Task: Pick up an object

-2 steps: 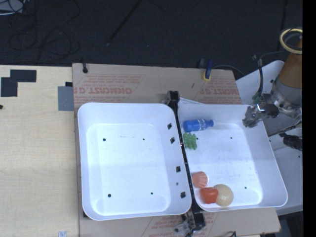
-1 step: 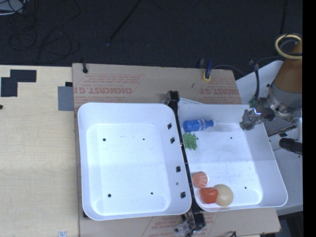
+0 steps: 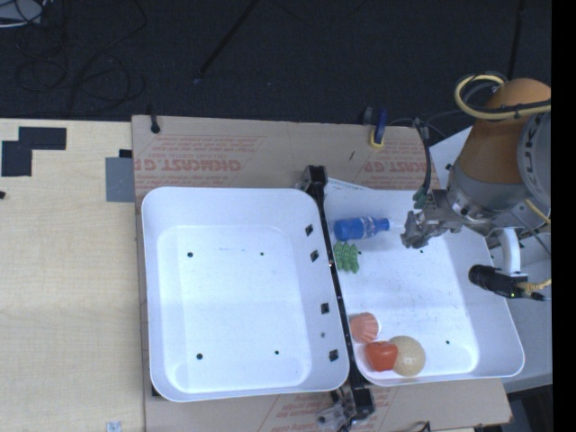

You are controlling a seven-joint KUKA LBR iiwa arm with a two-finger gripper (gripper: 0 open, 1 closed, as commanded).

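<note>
The gripper (image 3: 416,234) hangs over the upper part of the right bin (image 3: 490,336), just to the right of the blue bottle (image 3: 360,228), which lies on its side near the bin's top-left corner with its pale cap pointing toward the arm. From this slanted overhead view I cannot tell how the pincer is set or whether anything sits in it — the tool reads as a dark grey cluster against the white floor, and the bottle appears to lie apart from it. Just below the bottle, against the divider between the bins, sits a small green object (image 3: 346,257). Three more things crowd the bin's lower-left corner: a pink-orange rounded piece (image 3: 364,326), a red one (image 3: 382,355) touching it, and a pale yellow ball (image 3: 409,355) beside the red. The left bin (image 3: 153,286) lies alongside. The bottle seems the likeliest target, being nearest the tool and lying clear of the rest — the clustered three would be harder to single out. Its round body, lying flat, may roll if nudged off-centre, so a grasp across its width looks safest.
</note>
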